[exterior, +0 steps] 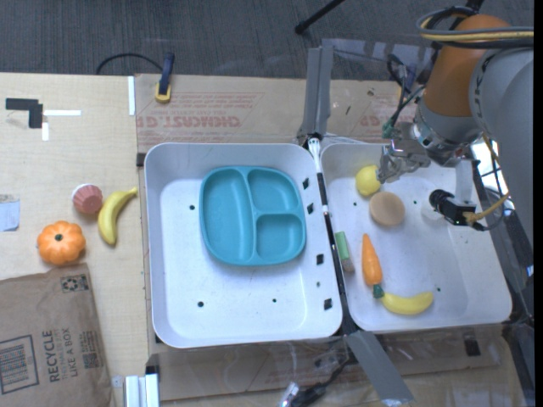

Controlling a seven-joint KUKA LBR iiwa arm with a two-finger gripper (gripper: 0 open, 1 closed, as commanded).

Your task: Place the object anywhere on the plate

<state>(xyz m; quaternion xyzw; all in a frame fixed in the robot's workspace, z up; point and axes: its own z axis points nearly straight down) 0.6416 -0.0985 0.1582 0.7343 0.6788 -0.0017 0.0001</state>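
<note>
A teal divided plate (252,214) lies in the left bin (174,253). In the right bin (462,299) are a yellow lemon (366,181), a tan round object (388,209), an orange carrot (371,259) and a yellow banana (406,302). My gripper (389,168) hangs low at the back of the right bin, just right of the lemon and above the tan object. Nothing shows as held.
A green object (343,249) lies along the rim between the bins. On the bench to the left sit a small pumpkin (61,243), a second banana (113,214) and a pink cupcake (87,199). A brown paper bag (51,337) covers the front left corner.
</note>
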